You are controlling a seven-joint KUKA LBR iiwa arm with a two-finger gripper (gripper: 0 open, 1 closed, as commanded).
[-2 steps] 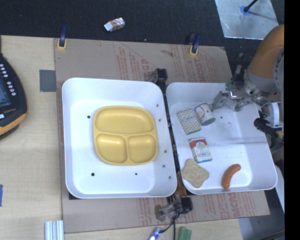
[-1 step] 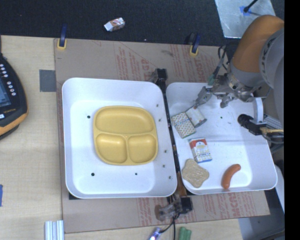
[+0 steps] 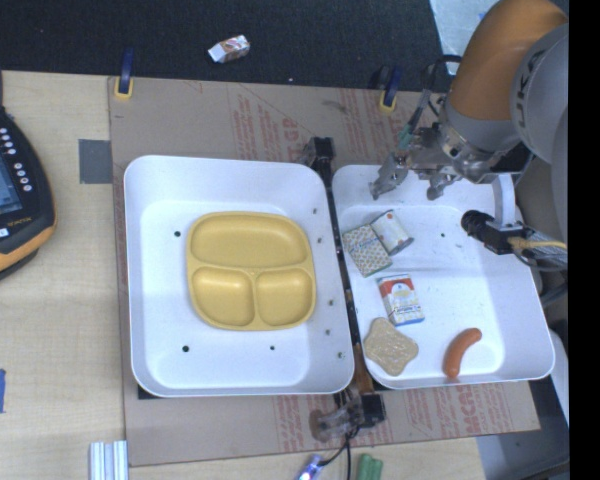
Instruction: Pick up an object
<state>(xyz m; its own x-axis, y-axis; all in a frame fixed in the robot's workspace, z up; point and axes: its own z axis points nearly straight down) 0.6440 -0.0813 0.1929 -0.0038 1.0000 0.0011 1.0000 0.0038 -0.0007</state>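
White right bin (image 3: pixel 500 298) holds all items; your gripper (image 3: pixel 412 180) hovers above far edge, jaws spread, empty. Pick not yet made.

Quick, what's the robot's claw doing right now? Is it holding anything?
Gripper: open, holding nothing, at the far edge of the right bin.

Wooden bench (image 3: pixel 50 348): cardboard sheet (image 3: pixel 230 108), two white bins (image 3: pixel 150 268), teach pendant (image 3: pixel 10 198).
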